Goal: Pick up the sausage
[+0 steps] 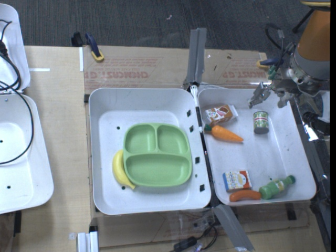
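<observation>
Your bench (pale wood) carries two white bins side by side: the left bin, the right bin, with a clamp near its far edge.

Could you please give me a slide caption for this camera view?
Gripper poised over right bin's far edge; sausage lies untouched at near edge.

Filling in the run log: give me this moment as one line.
task: pick up sausage | sausage: right bin's near edge, beside green bottle | gripper: above right bin's far corner, by can | grasp: not yet
</observation>
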### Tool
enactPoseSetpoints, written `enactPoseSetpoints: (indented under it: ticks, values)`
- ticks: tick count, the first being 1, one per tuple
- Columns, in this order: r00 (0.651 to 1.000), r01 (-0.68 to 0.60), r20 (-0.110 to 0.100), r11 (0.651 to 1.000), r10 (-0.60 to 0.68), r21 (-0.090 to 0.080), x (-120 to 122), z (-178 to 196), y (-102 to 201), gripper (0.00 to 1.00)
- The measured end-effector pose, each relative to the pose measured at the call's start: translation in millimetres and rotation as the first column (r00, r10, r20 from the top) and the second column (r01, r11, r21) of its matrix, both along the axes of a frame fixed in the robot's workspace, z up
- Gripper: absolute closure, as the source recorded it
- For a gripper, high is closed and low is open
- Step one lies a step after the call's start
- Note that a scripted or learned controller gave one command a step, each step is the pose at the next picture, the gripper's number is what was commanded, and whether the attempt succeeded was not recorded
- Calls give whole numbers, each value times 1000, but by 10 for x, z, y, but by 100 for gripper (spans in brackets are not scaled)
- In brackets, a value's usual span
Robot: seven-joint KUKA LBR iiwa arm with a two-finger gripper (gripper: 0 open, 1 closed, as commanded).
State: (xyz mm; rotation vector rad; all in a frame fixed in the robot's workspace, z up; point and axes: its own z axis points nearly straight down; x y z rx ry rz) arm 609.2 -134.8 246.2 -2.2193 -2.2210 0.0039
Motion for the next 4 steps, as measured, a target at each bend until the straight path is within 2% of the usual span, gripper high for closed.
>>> enactPoseSetpoints:
  ticks: [1, 2, 3, 4]
  values:
    - [1000, -2, -1, 1000, 2, -1, 4, 82, -5, 100]
    - [1000, -23, 1, 1000, 23, 0, -1314, 135, -436, 100]
    - [1000, 17, 2, 1000, -17, 1, -1307, -1550, -293, 100]
    - [1000, 13, 0, 1000, -13, 1, -1273, -1556, -45, 100]
